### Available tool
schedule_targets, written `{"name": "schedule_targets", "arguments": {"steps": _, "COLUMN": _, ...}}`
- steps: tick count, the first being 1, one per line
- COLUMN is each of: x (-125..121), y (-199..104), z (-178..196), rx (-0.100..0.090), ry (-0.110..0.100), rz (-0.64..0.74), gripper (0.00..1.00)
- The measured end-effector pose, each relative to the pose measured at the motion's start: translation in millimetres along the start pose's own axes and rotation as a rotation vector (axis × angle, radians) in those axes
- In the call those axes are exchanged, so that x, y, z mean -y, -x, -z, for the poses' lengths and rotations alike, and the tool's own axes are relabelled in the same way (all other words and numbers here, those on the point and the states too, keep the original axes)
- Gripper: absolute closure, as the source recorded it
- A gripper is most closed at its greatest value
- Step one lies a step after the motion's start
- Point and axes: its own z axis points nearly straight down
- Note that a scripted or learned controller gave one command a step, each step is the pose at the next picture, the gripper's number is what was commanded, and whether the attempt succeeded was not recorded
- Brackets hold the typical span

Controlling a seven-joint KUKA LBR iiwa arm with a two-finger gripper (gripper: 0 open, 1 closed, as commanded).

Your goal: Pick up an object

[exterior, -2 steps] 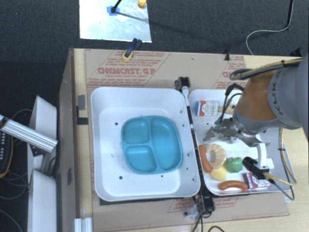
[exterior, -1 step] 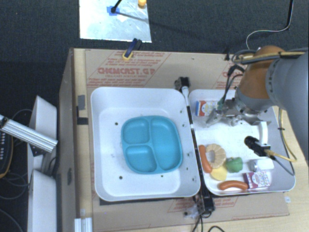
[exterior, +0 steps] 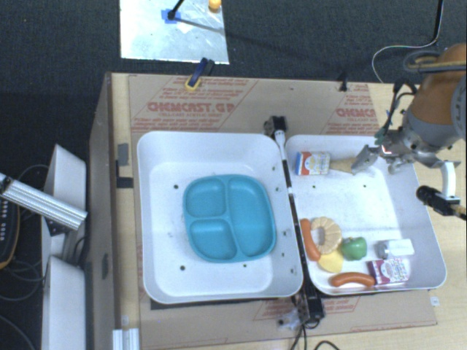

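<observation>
over right bin (exterior: 419,228), gripper (exterior: 384,157) poised with fingers apart and empty, near carton (exterior: 312,163) at far wall, well clear of donut (exterior: 325,233) and apple (exterior: 354,248); risk of closing on air or wall if lowered here.

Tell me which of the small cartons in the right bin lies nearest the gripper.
The small carton at the right bin's far left corner, alone beside the divider. The other two cartons sit together at the near right corner, farther from the gripper.
</observation>
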Motion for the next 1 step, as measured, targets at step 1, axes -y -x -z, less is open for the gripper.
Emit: {"name": "schedule_targets", "arguments": {"steps": 1, "x": 83.1, "y": 17.0, "z": -46.3, "rx": -0.002, "ry": -0.005, "rz": -0.001, "gripper": 0.00}}
